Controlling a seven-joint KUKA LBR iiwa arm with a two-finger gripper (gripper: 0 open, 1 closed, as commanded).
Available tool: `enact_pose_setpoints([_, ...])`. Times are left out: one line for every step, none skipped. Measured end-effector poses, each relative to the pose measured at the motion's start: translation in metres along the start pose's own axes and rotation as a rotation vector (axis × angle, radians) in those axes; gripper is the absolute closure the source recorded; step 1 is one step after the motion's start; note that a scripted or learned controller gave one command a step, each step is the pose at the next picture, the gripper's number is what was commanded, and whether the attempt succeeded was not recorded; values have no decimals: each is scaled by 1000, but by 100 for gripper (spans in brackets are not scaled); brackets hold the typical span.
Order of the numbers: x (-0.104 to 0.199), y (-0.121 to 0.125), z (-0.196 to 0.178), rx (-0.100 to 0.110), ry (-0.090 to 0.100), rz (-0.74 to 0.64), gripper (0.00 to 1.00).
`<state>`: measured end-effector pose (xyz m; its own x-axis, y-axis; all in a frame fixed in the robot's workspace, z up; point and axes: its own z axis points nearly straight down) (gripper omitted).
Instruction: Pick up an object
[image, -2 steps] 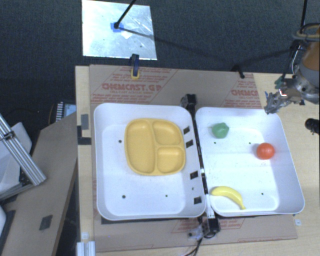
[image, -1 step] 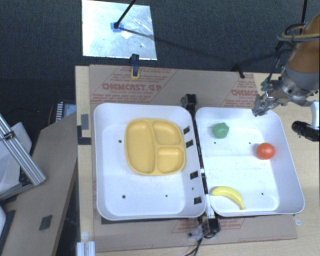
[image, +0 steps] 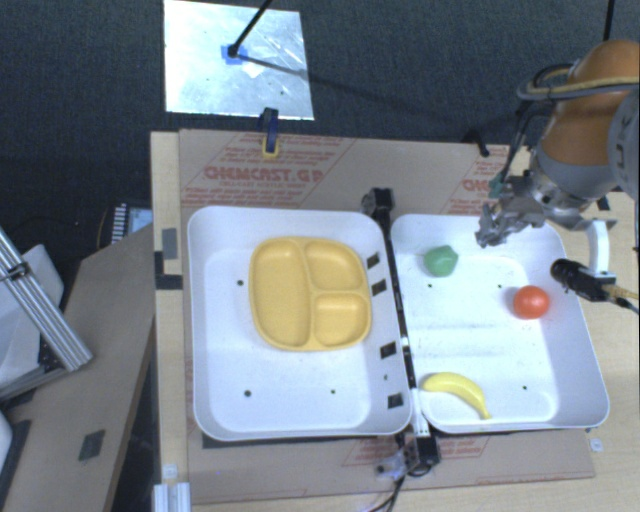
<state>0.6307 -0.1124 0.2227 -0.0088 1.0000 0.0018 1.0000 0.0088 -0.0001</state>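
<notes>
In the right bin (image: 570, 400) lie three objects: a green round piece (image: 440, 260) near the back, a red-orange ball (image: 531, 301) toward the right wall, and a yellow banana (image: 458, 390) at the front. My gripper (image: 491, 232) hangs over the back edge of that bin, right of and slightly behind the green piece and well apart from it. I see nothing between its fingers.
The left bin (image: 225, 400) holds a yellow divided plate (image: 308, 293). A black clamped divider (image: 392, 300) runs between the bins. A black fitting (image: 580, 278) sticks in over the right bin's right rim. A shiny sheet (image: 240, 60) lies behind the bench.
</notes>
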Motion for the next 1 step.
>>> enact_pose_setpoints([49,-12,-3,-1,0,0,100])
